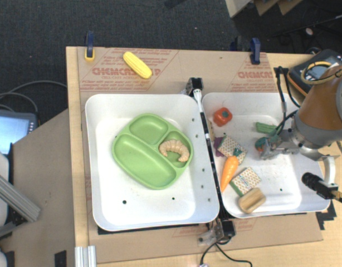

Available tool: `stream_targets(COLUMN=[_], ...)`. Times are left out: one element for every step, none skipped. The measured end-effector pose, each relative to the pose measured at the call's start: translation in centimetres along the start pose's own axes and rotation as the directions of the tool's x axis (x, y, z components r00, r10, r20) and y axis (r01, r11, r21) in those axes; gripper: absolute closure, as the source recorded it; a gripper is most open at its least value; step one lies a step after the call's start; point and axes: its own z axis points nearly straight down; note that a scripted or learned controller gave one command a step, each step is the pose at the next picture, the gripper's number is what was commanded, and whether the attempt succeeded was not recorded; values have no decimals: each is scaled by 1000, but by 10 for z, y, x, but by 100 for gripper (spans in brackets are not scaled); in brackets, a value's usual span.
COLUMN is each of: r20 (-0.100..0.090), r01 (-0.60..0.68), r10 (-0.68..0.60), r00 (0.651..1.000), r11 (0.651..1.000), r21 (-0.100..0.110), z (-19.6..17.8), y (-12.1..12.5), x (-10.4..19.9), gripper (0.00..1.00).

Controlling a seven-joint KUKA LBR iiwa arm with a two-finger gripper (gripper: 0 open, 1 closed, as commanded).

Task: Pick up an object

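- Grey and teal parts crowded the gripper (269,147) at the centre right of the frame, low in the right bin (282,196); you could not have told from this slanted view how far apart its tips stood, nor whether anything was between them.
- A small teal-green piece (262,144) lay right at the tips, with a darker green piece (265,128) just above it in the picture. Either looked the likeliest target, but you had no proof of a hold on either.
- Further left in the same bin, you would have seen a checkered packet (231,147) beside a purple scrap, an orange carrot (229,171) slanting down from it, a second checkered packet (246,180), and a tan block (251,199) at the lower rim. A red pepper (221,116) sat near the upper left corner of that bin.
- In the left bin (104,149) sat a green divided plate (143,160) with a pale shrimp-like toy (175,149) in its right compartment. A yellow corn cob (137,64) lay outside both bins, on the board at the upper left.
- Your risks from there, as I judge them: the green pieces were small and close together, so closing could have pinched both or pushed one aside; a lift with a shallow bite would likely have dropped it; and the arm's bulk hid the contact from you, so a miss could have passed unnoticed.
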Motion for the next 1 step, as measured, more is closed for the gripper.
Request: stream_targets(r20=[0], r01=[5], r10=[-5], r00=[1000], r11=[1000], r21=[-7], z=[-100], y=[29], x=[22], gripper=[100])
